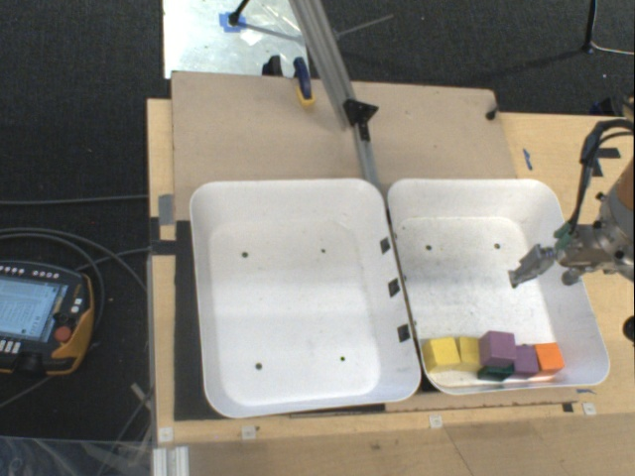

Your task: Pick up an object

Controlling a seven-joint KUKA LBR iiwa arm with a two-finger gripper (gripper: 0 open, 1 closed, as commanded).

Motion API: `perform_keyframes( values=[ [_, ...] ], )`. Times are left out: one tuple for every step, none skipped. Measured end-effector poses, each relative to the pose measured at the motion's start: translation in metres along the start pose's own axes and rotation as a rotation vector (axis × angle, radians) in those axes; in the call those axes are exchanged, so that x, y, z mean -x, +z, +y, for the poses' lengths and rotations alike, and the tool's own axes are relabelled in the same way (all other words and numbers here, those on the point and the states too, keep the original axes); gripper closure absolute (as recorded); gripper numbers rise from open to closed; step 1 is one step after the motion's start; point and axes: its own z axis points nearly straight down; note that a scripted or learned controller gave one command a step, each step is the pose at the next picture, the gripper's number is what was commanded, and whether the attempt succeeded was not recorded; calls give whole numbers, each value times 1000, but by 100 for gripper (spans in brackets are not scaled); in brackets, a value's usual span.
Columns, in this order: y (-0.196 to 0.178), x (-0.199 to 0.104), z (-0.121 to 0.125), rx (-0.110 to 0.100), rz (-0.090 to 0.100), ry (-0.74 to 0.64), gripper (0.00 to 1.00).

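At the frame's right edge the tool hangs over the right bin; whether it is wide or narrow I cannot tell. Along that bin's lower edge cluster six blocks: two yellow, two purple, one dark green, one orange. Left bin adjoins.

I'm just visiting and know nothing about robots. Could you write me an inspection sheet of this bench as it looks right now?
Surface: tan wooden bench bearing the left shallow white bin and the right shallow white bin side by side.
Job's things: in the right bin's near corner, two yellow blocks, two purple blocks, a dark green piece and an orange block, bunched together.
Clutter: nothing seen.
Grippers: grey two-finger gripper above the right bin's right side, apart from the blocks, holding nothing.
Cables: dark cables along the arm.
Surroundings: control pendant with screen on dark floor; slanted metal pole.
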Motion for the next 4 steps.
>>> perform_keyframes(
  values=[
    [-70,18,5,7,-4,-2,0],
    [-7,21,37,-4,0,-3,0],
    [-22,22,37,3,-3,-7,100],
    [69,-35,4,-10,5,-7,100]
  ],
)
